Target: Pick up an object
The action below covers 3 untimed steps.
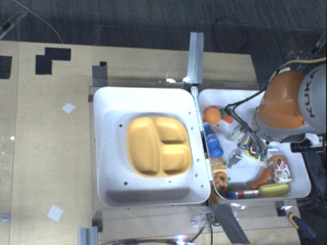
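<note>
My gripper (236, 158) reaches into the right bin (302, 187) from the right, below the orange band (281, 103) of the arm. It sits over the middle of the bin, right of a blue bottle (212, 145) and above a brown ring-shaped toy (220, 179). Something yellow (248, 150) shows right beside the gripper body, and I cannot tell what it is. An orange ball (212, 115) lies at the bin's back left. Near the front lie a marker (242, 193), a yellow oblong piece (274, 189), an orange carrot-like piece (261, 176) and a patterned carton (279, 168).
The left bin (104, 147) holds a yellow divided plate (157, 145). A metal post (195, 57) stands behind the wall between the two bins. Black cables (240, 105) loop from the arm over the right bin's back. Wooden benchtop (46, 152) stretches to the left.
</note>
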Each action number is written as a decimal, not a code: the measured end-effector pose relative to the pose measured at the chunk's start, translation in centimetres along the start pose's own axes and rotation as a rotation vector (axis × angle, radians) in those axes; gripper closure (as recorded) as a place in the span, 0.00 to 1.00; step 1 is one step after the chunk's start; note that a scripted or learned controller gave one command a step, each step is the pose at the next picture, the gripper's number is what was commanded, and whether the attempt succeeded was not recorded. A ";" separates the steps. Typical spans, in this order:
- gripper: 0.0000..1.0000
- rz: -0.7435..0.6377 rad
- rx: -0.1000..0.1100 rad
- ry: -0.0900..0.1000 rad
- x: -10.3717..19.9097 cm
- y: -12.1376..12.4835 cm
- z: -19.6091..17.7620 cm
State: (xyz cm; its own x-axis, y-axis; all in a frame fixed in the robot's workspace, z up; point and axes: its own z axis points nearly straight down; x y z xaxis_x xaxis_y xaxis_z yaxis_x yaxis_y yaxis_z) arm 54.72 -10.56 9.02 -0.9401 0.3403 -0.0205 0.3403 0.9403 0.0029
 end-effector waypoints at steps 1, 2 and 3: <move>0.00 -0.103 0.000 0.004 -6.4 -3.7 0.3; 0.00 -0.104 0.001 0.004 -6.3 -3.7 0.3; 0.00 -0.327 -0.003 0.012 -11.0 2.2 0.3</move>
State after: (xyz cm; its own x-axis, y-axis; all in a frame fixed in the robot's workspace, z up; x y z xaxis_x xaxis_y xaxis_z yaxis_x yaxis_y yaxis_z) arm 65.83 -12.29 8.96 -0.9998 0.0200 -0.0086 0.0200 0.9998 0.0008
